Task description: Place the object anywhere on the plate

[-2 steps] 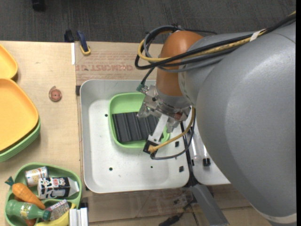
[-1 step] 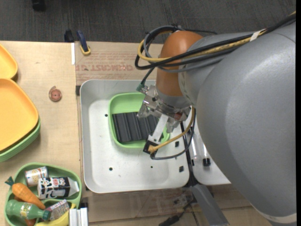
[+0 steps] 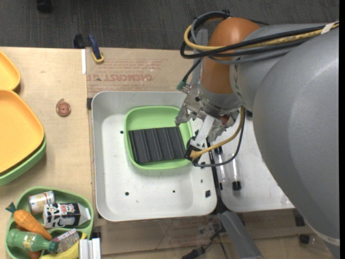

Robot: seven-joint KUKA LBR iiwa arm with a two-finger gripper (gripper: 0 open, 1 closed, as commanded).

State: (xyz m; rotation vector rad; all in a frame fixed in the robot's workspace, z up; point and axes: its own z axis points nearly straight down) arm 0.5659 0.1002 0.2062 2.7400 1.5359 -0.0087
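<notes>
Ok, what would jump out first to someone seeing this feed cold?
The grey arm with its orange band looms in from the right, its gripper at the right rim of the green plate in the left white bin. A dark ribbed slab lies on that plate. Lower left, a green bowl holds toy food.

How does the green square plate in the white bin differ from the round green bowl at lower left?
The green plate is squarish, inside the white bin; the green bowl is round, on the bench. The plate bears one dark ribbed slab; the bowl holds several toy foods. Both are green.
</notes>
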